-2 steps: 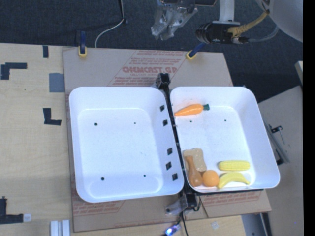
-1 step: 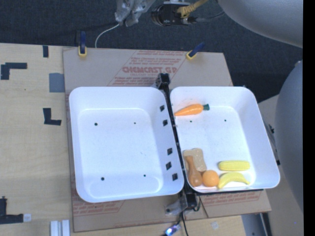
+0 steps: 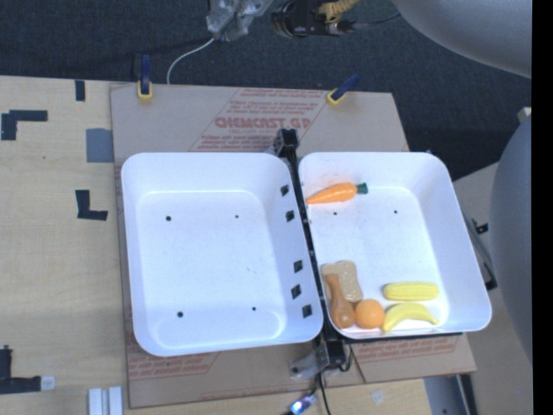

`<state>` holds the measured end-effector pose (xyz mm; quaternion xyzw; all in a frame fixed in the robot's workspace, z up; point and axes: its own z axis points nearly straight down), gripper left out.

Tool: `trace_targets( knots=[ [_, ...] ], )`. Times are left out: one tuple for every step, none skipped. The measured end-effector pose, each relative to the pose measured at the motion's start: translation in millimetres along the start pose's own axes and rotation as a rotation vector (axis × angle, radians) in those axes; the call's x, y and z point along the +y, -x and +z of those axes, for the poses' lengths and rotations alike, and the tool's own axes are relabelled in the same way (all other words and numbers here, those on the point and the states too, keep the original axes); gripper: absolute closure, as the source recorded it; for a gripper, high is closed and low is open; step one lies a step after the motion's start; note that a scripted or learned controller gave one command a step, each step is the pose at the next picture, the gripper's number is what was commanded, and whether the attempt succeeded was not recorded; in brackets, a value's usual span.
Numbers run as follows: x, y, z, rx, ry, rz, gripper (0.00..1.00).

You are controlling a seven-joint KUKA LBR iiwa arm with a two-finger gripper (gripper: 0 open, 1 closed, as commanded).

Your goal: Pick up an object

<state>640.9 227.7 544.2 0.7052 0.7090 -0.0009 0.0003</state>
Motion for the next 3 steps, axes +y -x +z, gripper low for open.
trace_targets(
  knots=[
    [0,-1,-10,-0.001,0.000,-0.002,1.00],
    [-1,-3,-19,-0.003,-0.001,-0.005,1.00],
    [-1,-4,-29,-0.004,-0.002,-0.007,1.00]
  ],
)
